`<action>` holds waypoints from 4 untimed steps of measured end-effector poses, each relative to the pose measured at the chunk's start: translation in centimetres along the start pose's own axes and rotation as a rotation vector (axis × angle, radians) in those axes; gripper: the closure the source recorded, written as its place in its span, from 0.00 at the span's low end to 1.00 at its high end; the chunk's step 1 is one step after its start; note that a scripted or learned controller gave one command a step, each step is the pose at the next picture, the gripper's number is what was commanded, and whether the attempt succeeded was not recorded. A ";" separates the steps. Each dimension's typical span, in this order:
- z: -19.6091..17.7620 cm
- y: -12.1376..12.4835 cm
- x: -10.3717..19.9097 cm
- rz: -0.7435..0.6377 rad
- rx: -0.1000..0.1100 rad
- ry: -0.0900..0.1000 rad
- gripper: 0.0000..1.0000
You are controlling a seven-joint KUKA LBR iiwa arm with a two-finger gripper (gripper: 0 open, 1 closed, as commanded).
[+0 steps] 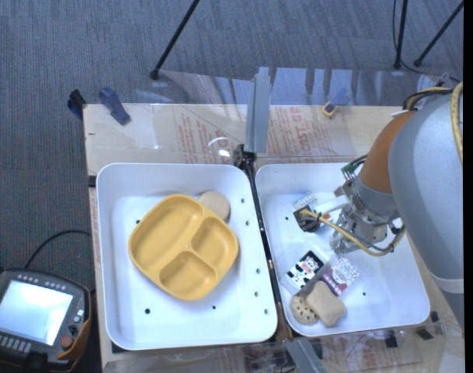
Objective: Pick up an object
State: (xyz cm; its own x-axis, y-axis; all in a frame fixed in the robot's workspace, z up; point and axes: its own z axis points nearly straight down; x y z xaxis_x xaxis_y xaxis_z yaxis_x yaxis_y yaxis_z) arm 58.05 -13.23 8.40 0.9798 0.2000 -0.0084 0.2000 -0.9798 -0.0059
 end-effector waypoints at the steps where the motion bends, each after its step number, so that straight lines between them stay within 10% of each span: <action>1: -10.4 0.5 2.8 -0.135 -0.006 0.012 1.00; 4: -7.3 -33.1 8.3 -0.026 -0.002 0.001 1.00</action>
State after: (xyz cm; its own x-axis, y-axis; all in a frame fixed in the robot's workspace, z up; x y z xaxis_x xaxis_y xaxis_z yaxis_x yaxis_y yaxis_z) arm 59.67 20.87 15.80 0.9742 0.2254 -0.0069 0.2254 -0.9743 -0.0039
